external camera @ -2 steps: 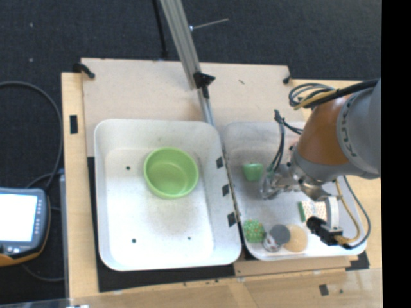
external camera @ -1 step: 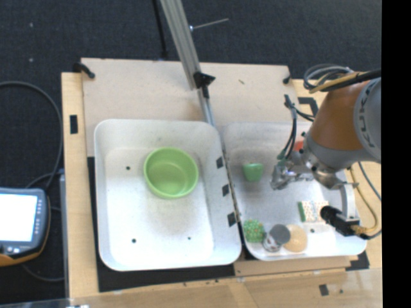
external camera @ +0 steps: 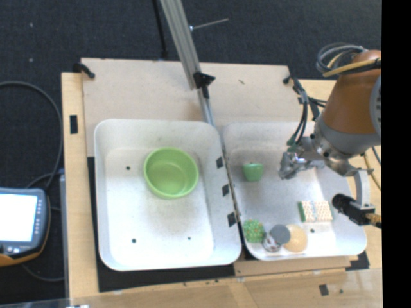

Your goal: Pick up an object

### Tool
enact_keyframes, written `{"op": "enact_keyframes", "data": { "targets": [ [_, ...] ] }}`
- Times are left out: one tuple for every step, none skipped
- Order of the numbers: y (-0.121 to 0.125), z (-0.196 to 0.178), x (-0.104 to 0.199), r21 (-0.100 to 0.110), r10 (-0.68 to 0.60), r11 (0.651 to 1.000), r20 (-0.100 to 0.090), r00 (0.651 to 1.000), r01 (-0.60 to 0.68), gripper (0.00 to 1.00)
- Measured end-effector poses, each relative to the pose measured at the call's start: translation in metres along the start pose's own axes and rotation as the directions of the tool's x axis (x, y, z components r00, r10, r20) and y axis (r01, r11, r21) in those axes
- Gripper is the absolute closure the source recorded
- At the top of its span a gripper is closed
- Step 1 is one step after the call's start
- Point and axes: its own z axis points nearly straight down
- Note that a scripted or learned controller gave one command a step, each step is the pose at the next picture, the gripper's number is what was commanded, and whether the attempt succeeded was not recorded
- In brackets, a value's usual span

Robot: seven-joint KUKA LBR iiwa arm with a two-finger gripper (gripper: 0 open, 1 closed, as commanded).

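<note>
Step in hand: the approach is judged to be under way; nothing has yet been taken up, and every object is seen lying on a bin floor.

Arm: the grey arm with its orange band is seen reaching in from the right, over the right bin (external camera: 334,242).

Jaws: the gripper (external camera: 292,165) is held over the middle of the right bin; whether the jaws are open or closed cannot be told, since the metal parts are blurred and small.

Nearest candidate: a small green cup-like object (external camera: 253,171) is seen on the right bin's floor, near the divider and just left of the gripper, apart from it.

Other candidates: a patterned block (external camera: 315,211) is seen toward the bin's right side; along the near wall a green knobbly ball (external camera: 253,230), a grey round object (external camera: 279,235) and a tan round object (external camera: 296,238) are crowded together, the grey and tan ones touching.

Left bin: a light green bowl (external camera: 171,172) is seen alone in the left bin (external camera: 115,140), well apart from the gripper.

Next move: a shift toward one chosen object and a descent over it would be called for, with the jaws spread either side before closing.

Judgement on choice: the small green cup-like object is judged the easier target, being isolated; the clustered objects by the near wall are judged harder to separate.
</note>
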Motion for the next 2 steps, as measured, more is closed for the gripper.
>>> {"op": "enact_keyframes", "data": {
  "targets": [
    [0.001,-0.004,-0.001,0.006,-0.001,1.000,-0.001,1.000,0.001,1.00],
    [0.003,-0.015,0.051,0.004,-0.005,1.000,-0.002,1.000,0.005,1.00]
  ]
}}
